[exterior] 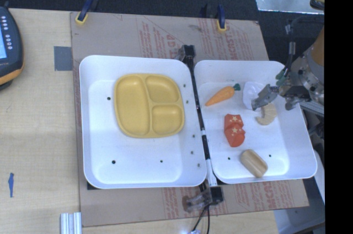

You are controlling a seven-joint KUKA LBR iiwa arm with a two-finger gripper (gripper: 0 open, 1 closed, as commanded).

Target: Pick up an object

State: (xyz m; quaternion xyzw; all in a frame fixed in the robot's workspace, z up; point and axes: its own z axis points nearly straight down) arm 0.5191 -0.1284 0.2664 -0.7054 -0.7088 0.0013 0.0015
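- The claw [277, 96] hovers at the right bin's [220, 172] far right side, fingers spread apart with nothing between them.
- Just below it lies a pale beige piece [267, 115].
- A toy carrot [220, 95], a red strawberry [234, 129] and a tan bread roll [253, 163] lie apart in that bin.
- The left bin [99, 161] holds a yellow divided plate [149, 104].
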